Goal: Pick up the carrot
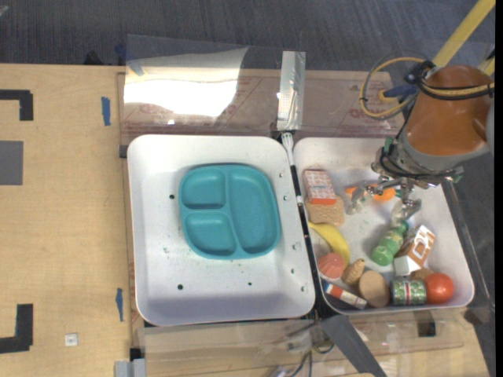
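The carrot [383,195] is a small orange piece on the floor of the right bin [458,234], in its upper middle, partly hidden by the gripper. My gripper [381,201] hangs straight over it from the grey arm with the orange band [446,112]. Its two metal fingers [356,195] are spread wide, one on each side of the carrot, and they look open with a gap left on both sides. The carrot seems to rest on the bin floor rather than being lifted.
Toy food crowds the right bin: a cracker box [318,183], bread [325,211], a banana [333,239], a green bottle [387,247], a carton [417,249], a can [407,291] and a tomato [440,287]. The left bin [149,234] holds a teal divided plate [230,209].
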`<state>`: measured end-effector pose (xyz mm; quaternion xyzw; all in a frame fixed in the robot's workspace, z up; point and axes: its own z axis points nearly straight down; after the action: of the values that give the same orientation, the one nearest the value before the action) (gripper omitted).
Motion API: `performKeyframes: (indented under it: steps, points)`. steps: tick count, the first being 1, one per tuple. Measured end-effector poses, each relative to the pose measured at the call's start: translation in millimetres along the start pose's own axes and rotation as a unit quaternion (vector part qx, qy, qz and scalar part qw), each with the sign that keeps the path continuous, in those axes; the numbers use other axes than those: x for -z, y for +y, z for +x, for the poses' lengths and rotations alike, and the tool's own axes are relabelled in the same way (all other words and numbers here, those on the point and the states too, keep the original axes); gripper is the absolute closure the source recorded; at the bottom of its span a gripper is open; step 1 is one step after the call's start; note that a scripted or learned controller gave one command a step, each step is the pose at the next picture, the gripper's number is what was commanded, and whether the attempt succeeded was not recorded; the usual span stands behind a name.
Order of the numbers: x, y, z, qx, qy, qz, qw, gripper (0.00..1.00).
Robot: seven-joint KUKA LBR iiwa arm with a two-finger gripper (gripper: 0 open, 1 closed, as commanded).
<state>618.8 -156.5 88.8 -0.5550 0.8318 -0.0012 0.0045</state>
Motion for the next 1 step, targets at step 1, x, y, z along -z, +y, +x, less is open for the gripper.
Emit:
performKeyframes:
  steps: [1]
  points:
    - [13.5,-2.4,-2.7,-0.003,-0.004,0.004,1.0,1.0]
